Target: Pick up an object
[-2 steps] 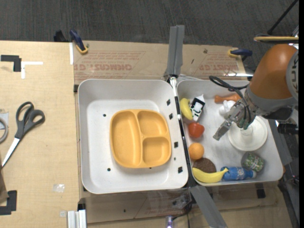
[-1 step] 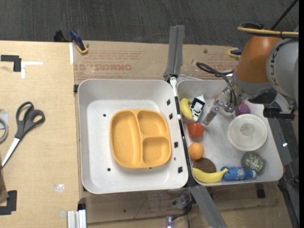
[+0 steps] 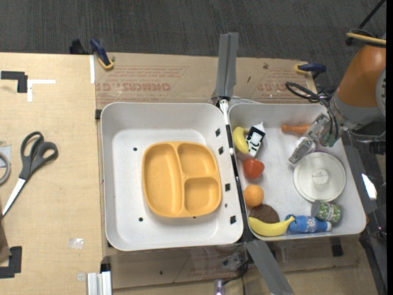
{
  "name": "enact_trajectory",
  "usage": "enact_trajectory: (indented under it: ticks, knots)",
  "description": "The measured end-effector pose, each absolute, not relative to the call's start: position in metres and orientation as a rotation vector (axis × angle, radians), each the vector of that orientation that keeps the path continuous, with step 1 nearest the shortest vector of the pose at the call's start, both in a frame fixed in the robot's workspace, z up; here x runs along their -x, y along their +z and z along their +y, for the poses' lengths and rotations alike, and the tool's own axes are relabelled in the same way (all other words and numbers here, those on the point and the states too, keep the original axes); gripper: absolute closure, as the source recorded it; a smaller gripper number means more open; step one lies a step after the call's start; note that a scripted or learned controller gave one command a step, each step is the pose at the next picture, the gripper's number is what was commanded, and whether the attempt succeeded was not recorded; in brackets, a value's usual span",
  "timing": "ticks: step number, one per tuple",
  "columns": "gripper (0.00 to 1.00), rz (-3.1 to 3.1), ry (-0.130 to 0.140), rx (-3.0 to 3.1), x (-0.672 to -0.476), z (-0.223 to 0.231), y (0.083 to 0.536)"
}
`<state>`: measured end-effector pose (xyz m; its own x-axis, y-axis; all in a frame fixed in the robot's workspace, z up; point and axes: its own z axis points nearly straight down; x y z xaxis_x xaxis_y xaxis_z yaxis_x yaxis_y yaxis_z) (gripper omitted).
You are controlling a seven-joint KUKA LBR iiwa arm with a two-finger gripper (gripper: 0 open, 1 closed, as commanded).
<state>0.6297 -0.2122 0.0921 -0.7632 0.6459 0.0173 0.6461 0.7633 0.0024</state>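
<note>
Scanning from left, we log scissors far left of the orange plate | tomato right of plate | gripper farther right, released, grasping nothing, beside white lid.

You see a pale wooden bench bearing two white bins, brown cardboard beneath them, and scissors at its left.
</note>
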Motion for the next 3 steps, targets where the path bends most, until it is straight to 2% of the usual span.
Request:
enact_trajectory:
  ticks: [1,2,3]
  knots:
    - [0.0,-2.936,0.001,1.116,-0.644,-0.156,0.092]
    - [0.0,-2.789,0.0,1.446,-0.549,-0.117,0.092]
    - [0.0,-2.644,0.0,1.704,-0.636,-0.133,0.093]
